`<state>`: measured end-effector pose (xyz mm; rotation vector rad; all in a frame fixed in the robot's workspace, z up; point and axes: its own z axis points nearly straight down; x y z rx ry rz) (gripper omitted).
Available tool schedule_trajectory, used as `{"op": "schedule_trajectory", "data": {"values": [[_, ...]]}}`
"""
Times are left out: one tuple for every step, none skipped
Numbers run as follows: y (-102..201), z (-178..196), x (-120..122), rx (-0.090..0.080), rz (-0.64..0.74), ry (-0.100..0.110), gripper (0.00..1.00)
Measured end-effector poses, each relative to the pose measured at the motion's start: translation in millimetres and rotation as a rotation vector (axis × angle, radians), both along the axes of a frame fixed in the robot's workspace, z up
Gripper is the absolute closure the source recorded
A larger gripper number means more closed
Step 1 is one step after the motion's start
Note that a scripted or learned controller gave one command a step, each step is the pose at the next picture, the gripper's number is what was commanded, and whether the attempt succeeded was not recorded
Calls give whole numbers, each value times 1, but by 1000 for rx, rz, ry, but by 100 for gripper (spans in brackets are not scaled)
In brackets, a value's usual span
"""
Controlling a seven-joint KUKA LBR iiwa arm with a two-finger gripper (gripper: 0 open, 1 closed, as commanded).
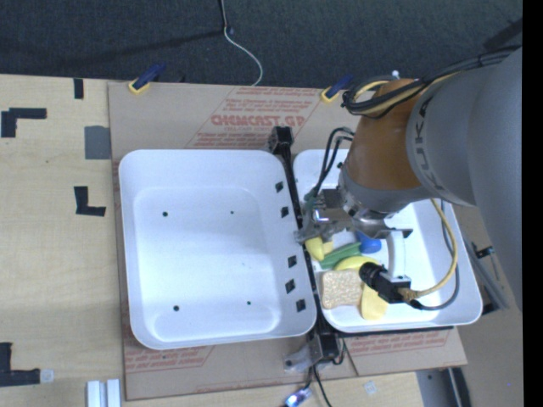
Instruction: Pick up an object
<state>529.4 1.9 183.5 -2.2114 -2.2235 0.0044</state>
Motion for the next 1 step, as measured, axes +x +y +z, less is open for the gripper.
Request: {"op": "schedule_trajectory", "data": {"values": [[39,165,71,0,2,-27,100]]}}
